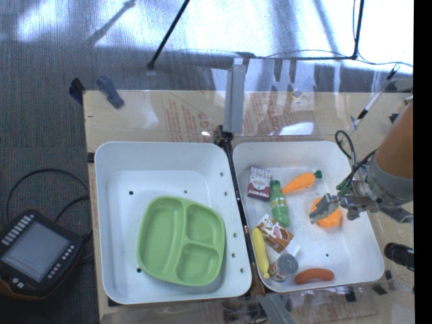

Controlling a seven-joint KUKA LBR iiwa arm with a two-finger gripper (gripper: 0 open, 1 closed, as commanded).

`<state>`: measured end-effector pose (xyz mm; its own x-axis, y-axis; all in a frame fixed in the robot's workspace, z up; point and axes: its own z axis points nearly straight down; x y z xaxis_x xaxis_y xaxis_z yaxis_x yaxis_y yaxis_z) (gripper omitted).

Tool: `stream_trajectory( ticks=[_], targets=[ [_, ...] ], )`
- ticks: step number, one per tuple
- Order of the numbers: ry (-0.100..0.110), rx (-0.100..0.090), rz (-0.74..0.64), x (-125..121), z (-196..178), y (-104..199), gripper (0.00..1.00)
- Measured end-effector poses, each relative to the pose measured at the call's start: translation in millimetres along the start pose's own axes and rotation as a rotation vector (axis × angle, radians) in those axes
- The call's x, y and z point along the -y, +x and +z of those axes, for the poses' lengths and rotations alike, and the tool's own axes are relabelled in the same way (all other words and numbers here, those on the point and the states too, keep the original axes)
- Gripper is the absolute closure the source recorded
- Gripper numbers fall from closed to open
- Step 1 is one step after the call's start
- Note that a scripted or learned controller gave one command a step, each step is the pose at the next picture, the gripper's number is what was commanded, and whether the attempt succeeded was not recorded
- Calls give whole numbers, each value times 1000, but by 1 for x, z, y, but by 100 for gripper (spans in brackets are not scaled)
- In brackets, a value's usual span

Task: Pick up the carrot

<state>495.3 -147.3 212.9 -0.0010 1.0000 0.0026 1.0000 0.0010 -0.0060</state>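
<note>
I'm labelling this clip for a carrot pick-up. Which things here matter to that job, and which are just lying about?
Job: carrot; claw; right bin.

Lying about: green bottle; orange piece; banana; sausage; can; two small cartons; green tray.

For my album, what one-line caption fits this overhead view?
Gripper hovers by an orange piece in the right bin, carrot lying apart; green tray left.

A robotics lab: a plywood counter [169, 117] with two shallow white plastic bins [108, 181], a black teach pendant [34, 248] on grey carpet, tripod legs [172, 29] behind.
</note>
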Motion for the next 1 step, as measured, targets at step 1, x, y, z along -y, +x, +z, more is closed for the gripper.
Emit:
stream_trajectory(
  ticks=[1],
  targets=[
    [-2, 1, -94, -78, 67, -63, 0]
  ],
)
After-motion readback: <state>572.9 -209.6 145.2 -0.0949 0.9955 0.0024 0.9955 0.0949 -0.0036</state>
